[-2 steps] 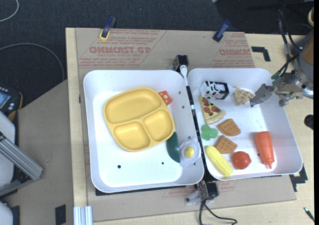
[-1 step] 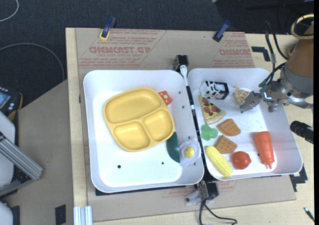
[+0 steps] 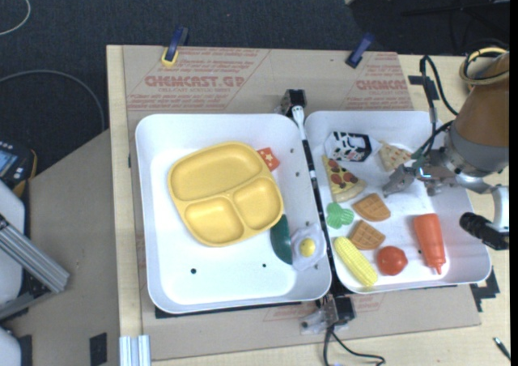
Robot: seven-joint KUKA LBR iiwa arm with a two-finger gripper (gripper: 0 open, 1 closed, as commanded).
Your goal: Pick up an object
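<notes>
The right bin holds several toy foods. Among them are a black-and-white cow-patterned piece, a pizza slice, a beige piece and a green piece. There are also two waffle-like crackers, a corn cob, a red tomato and an orange carrot-shaped item. My gripper hangs low over the upper middle of this bin, just below the beige piece and above the upper cracker. Nothing shows in its grasp.
The left bin carries a yellow divided plate, a small orange block, a dark green piece and a clear cup with a yellow item. The arm's orange band stands over the right bin's right edge.
</notes>
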